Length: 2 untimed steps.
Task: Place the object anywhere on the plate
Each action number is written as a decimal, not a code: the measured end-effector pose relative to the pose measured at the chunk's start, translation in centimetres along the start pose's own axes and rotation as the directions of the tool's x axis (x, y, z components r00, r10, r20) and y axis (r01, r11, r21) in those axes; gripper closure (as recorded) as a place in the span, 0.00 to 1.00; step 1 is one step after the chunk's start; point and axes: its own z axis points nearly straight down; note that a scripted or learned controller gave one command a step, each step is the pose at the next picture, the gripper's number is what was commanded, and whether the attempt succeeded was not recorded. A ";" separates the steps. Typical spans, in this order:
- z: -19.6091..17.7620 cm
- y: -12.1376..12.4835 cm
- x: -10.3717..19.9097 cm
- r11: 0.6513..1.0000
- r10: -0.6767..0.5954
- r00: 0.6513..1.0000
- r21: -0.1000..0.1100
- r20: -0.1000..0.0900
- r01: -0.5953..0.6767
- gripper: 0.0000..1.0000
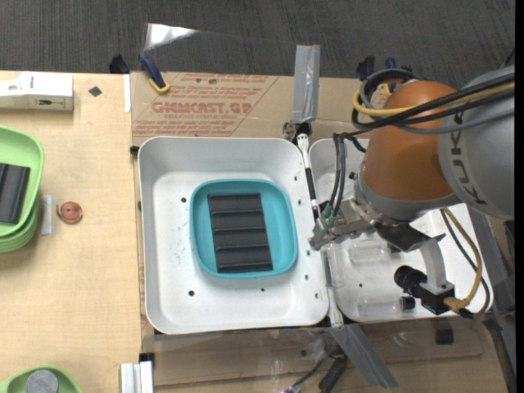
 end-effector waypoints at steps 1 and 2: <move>0.0 0.0 0.0 1.000 0.000 1.000 0.000 0.000 0.000 0.00; 0.0 0.0 0.0 1.000 0.000 1.000 0.000 0.000 0.000 0.00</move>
